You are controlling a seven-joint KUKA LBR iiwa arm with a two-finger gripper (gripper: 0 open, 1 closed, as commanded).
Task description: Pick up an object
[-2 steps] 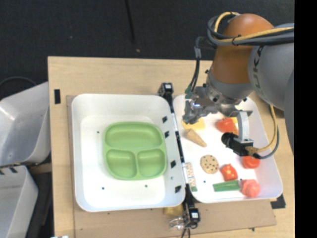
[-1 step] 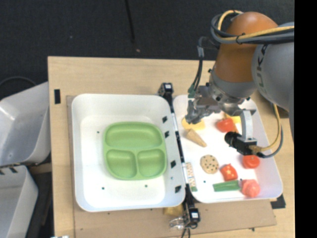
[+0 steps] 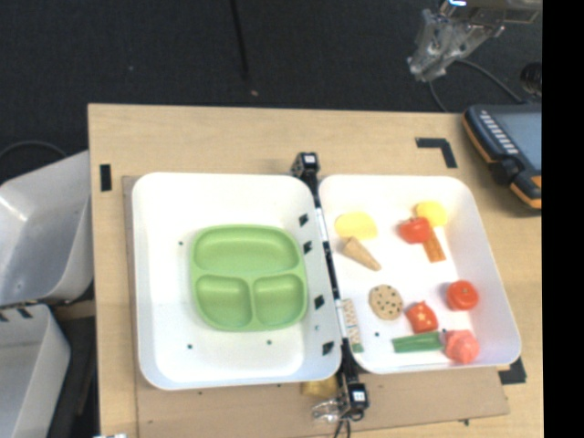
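Observation:
The right bin (image 3: 484, 245) holds several toy foods: a yellow piece (image 3: 356, 224), a tan wedge (image 3: 361, 255), a red and orange piece (image 3: 416, 232), a yellow ball (image 3: 432, 212), a chocolate-chip cookie (image 3: 386, 301), a red tomato (image 3: 462, 296), a small red piece (image 3: 421, 317), a green stick (image 3: 415, 342) and a pink piece (image 3: 462, 346). My gripper (image 3: 434, 55) hangs high at the top right, beyond the bench's far edge and well away from both bins. Nothing is seen in it.
A green divided plate (image 3: 248, 276) lies in the left bin (image 3: 155, 336). A handheld pendant (image 3: 505, 149) with an orange edge rests on the bench at the far right. White containers (image 3: 41, 235) stand off the bench to the left.

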